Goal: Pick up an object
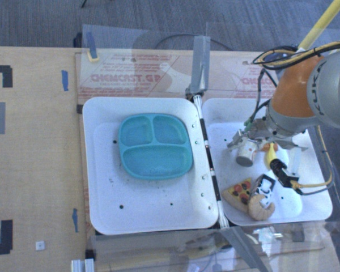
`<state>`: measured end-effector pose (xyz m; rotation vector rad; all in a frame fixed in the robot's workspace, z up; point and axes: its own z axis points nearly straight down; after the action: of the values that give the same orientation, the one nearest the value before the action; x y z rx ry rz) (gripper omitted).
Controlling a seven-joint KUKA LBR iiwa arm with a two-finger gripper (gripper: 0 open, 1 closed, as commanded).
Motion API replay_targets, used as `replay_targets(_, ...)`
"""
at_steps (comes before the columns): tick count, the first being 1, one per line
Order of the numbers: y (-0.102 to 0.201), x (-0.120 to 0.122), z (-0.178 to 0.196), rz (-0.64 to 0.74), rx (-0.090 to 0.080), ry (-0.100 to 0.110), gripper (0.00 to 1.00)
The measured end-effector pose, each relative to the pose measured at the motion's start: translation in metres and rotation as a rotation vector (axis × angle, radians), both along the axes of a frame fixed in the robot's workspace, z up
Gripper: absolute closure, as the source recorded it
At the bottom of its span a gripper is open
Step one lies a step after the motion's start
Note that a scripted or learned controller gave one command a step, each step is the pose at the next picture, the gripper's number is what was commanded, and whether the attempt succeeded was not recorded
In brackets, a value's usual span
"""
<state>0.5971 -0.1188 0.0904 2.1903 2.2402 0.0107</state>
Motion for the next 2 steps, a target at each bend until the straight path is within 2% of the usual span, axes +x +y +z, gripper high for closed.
replay_targets(1, -0.003, 0.002, 0.012, -0.003, -0.005, -0.007, 1.00)
replay_targets(2, 0.038, -0.074, 0.094, -0.214, 0.004, 0.014, 1.00)
